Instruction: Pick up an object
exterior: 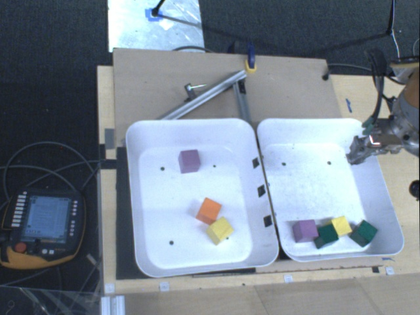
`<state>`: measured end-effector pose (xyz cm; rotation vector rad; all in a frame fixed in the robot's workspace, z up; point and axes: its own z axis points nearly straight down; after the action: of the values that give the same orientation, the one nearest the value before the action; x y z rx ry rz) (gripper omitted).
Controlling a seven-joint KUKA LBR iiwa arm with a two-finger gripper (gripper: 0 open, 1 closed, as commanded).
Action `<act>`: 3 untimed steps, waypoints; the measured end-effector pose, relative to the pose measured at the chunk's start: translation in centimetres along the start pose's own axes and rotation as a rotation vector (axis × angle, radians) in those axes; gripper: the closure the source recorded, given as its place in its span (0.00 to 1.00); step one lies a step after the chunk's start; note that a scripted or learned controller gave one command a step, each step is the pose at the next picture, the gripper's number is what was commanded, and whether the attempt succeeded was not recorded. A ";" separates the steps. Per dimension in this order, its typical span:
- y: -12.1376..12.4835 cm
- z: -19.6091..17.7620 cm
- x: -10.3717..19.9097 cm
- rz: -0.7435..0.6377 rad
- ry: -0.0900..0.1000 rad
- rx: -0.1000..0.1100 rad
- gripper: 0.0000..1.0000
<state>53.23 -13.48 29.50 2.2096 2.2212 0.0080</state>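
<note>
Gripper [359,151], finger state not discernible, is seen over right bin [308,176] rim, far from blocks [333,231].

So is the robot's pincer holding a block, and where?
Nothing seems held: the pincer sits above the right white bin's far edge, no block between it.

Dark carpet floor [52,58], pale wooden bench [302,77], shiny foil sheet [154,15], teach pendant [42,228] at left
</note>
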 end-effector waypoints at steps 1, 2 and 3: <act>1.8 0.1 5.3 -0.005 0.003 0.005 1.00; 3.6 2.4 10.0 -0.005 0.004 0.009 1.00; 6.2 3.5 15.8 -0.006 0.004 0.007 1.00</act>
<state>59.36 2.32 26.01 2.2083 2.2339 0.0049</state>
